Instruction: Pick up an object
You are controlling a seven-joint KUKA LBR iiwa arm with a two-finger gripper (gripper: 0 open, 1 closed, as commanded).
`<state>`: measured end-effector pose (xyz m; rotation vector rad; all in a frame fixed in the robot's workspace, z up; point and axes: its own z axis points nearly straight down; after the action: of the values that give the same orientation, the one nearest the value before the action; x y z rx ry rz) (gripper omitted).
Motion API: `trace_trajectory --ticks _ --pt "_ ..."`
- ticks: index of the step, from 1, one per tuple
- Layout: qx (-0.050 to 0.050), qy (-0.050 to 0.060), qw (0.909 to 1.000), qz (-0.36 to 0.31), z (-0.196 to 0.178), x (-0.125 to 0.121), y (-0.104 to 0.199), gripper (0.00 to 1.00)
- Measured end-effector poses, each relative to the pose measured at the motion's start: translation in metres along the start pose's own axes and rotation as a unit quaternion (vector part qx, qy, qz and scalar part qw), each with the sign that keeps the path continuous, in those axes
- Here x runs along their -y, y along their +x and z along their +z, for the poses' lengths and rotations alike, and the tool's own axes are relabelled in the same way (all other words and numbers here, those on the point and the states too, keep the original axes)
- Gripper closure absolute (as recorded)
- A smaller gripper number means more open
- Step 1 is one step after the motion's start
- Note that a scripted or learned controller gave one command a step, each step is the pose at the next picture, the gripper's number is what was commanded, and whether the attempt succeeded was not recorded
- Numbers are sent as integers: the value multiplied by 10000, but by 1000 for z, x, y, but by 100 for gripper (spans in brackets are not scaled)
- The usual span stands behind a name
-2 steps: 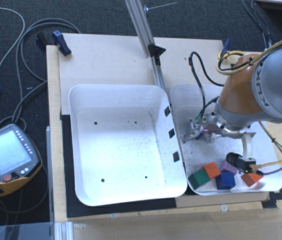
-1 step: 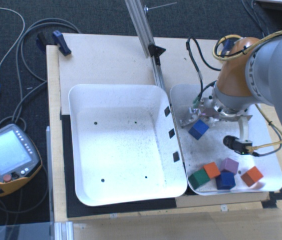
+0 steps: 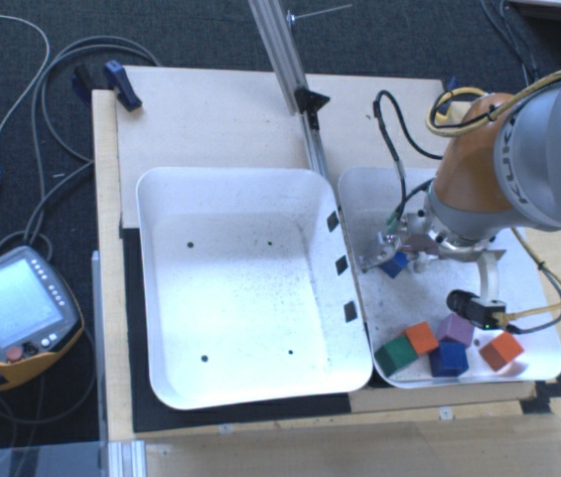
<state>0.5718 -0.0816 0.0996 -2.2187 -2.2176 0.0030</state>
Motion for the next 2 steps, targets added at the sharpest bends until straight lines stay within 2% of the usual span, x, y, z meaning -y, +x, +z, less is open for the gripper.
trace_trajectory --ticks 1,2 --pt "1 -26 10000 0 -11 -2 0 100" --pt "0 -20 10000 1 -11 -2 0 0"
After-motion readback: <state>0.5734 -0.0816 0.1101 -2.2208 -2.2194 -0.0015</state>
